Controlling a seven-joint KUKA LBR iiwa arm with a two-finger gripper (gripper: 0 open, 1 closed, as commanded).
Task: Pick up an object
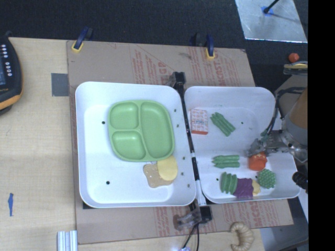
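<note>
Tomato-red and round, the little toy (257,162) in the right bin (235,94) looks the likeliest thing for the arm to lift, since the claw (260,147) hangs just at its twelve o'clock, almost touching it.

Going from the left across the desk (36,156): the left bin (86,140) carries a green divided plate (141,130), and at the plate's five o'clock lie a tan slice (152,176) and a yellow disc (168,168), overlapping. In the right bin a small printed packet (198,121) sits at ten o'clock, a green pod (222,124) just beside it, another green bundle (226,161) near the middle. Along the six o'clock wall run more green pods (227,182), a purple piece (243,187) and a knobbly green piece (266,179).

The red toy lies at about four o'clock in its bin, clear of its neighbours. I judge it light, hard plastic, smooth and apt to roll or squirt out of a pinch, so a grip across its widest part from straight above looks best. The claw's tip is a dark tangle from here; I cannot tell how wide it stands, and nothing is visibly in it.
</note>
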